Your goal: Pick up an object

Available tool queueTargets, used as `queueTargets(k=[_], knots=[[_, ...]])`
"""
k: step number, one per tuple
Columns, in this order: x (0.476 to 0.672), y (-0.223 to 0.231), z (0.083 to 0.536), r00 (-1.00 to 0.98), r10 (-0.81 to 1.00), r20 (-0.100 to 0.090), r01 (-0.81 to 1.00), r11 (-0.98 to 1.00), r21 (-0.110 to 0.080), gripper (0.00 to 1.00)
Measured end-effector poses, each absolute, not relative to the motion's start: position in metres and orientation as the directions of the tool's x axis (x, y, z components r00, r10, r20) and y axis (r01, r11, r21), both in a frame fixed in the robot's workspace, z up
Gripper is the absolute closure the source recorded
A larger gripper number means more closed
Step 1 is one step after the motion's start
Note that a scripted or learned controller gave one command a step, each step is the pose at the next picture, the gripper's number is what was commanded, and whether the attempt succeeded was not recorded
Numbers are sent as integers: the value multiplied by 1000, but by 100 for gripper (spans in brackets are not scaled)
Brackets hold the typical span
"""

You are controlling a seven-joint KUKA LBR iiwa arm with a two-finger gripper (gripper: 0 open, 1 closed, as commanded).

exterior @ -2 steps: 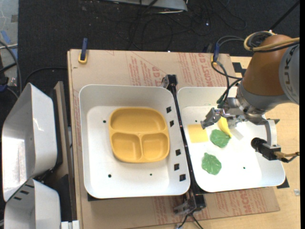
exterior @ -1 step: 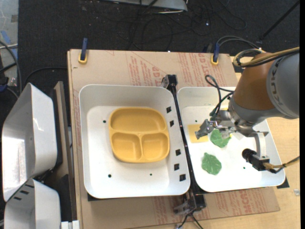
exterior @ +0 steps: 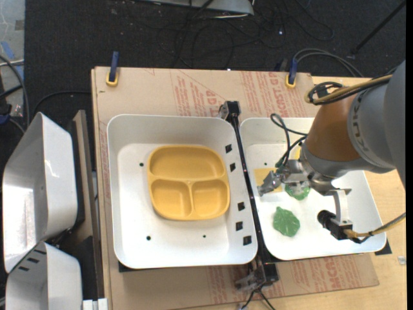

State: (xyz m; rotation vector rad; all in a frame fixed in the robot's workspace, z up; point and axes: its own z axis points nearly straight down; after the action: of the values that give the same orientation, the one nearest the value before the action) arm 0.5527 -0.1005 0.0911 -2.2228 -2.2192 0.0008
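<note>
On the left, the left bin (exterior: 122, 192) holds a yellow divided tray (exterior: 189, 181), lying flat near its middle, with its one long compartment toward the far side and two smaller ones toward the near side. It is well apart from me, across the dark divider (exterior: 244, 173) that runs between the two bins, so I judge it no part of the move ahead.

Crossing that divider, I am in the right bin (exterior: 371, 202). A small yellowish patch (exterior: 261, 175) lies on its floor just past the divider; I cannot say what it is. My gripper (exterior: 284, 181) hangs low over the middle of this bin, my grey arm coming in from the right with its orange band above the wrist. Whether my claw is spread or pressed together I cannot tell, since my own wrist and cabling cover it from above.

Right beside my claw, on its right and partly under my wrist, sits a pale green object (exterior: 297, 190); I cannot tell whether I touch it. The clearer candidate is the green lump (exterior: 286, 221), lying on the bin floor toward the near edge, close to my claw but apart from it. It looks rounded and crumpled, with no plain long axis, so I judge the approach angle matters little: the move turns on shifting toward the near side, then coming down.
</note>
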Motion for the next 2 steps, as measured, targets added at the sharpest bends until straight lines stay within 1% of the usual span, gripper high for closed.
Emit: queueTargets(k=[1, 2], knots=[[554, -101, 104, 4, 1000, -1, 1000, -4, 3, 100], [552, -98, 147, -2, 1000, 0, 1000, 2, 3, 100]])
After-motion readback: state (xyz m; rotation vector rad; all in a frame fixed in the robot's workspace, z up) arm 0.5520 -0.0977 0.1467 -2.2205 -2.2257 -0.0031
